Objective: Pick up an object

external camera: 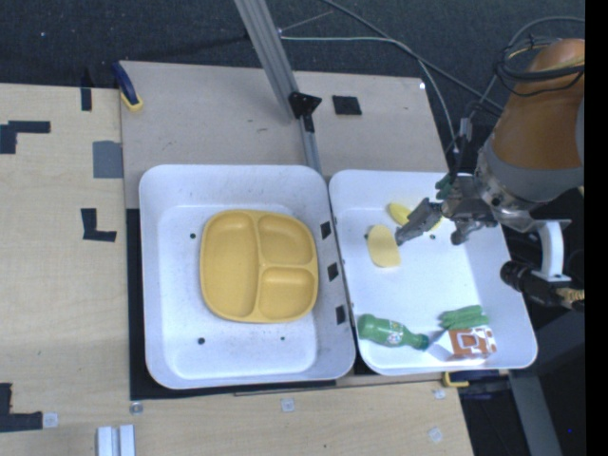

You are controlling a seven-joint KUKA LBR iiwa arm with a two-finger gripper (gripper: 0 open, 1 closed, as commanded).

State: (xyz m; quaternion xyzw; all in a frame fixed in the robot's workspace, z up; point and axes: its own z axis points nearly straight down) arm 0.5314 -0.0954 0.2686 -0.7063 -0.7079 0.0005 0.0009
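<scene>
- Green plastic bottle (390,332) lies on its side at the near edge of the right bin (494,283), well below the gripper (437,224) and a little to its left.
- Beside that, a green-topped packet (465,331) with orange and white print sits in the near right corner of the bin, almost straight below the fingers.
- Up from there, bare white floor, and then the gripper itself, hovering over the far part of the bin with its two dark fingers spread apart and nothing between them.
- Just to its left lies a pale yellow piece (383,247), flat on the bin floor, close to the left fingertip but not touching it.
- A second, brighter yellow piece (414,215) sits right at the fingers, partly hidden by them; I can't tell its full shape.
- My read: the pale piece looks light and probably soft, like foam or toy food, so it should squash a bit and not slip much. Taking it across its narrow width from above seems the safest hold.
- Far left of the gripper, in the other bin (157,283), rests a yellow compartment plate (258,264), stiff and wide, an awkward thing to pinch except at its rim.
</scene>
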